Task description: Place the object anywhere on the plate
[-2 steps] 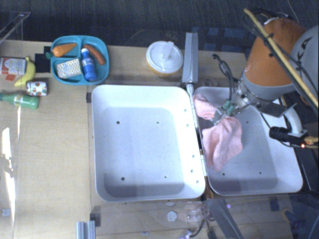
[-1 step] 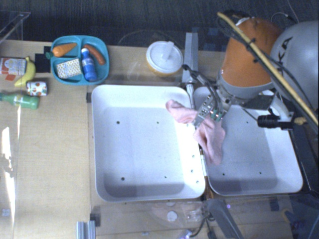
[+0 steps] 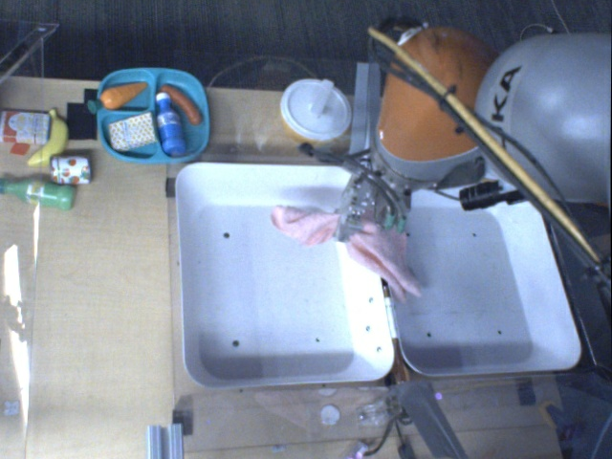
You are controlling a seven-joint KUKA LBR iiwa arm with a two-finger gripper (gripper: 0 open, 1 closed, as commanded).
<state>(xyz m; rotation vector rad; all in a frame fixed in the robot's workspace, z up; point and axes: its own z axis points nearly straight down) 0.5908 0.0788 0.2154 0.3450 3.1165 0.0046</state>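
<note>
1. The gripper (image 3: 368, 213) sits at centre frame, above the seam between the two bins.
2. The pink cloth (image 3: 344, 237) drapes across that seam, with one end in the left bin (image 3: 239, 342) and the other end hanging lower right into the right bin (image 3: 497, 342).
3. The cloth's long axis runs from upper left to lower right, directly under the gripper.
4. The jaws appear clenched on the cloth's middle.
5. The divided blue plate (image 3: 153, 113) lies well apart, in the upper left of the frame.
</note>
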